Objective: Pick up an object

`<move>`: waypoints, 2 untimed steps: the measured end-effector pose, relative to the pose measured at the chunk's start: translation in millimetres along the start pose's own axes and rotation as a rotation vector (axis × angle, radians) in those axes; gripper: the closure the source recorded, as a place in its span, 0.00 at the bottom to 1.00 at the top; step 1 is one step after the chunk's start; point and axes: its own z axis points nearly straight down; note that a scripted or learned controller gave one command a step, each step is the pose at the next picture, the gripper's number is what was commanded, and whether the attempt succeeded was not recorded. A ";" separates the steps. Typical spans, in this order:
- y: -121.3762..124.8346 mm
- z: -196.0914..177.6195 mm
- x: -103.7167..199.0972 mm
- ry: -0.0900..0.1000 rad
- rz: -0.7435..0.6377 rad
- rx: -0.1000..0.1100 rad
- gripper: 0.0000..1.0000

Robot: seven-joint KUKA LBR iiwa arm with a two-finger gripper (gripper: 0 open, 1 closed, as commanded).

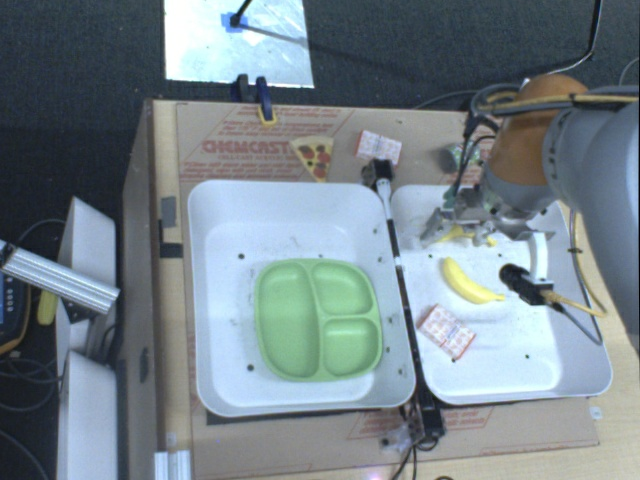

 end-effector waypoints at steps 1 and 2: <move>-45.4 15.6 -12.6 0.000 0.001 0.004 0.00; -44.2 4.5 -12.5 0.000 0.000 0.001 1.00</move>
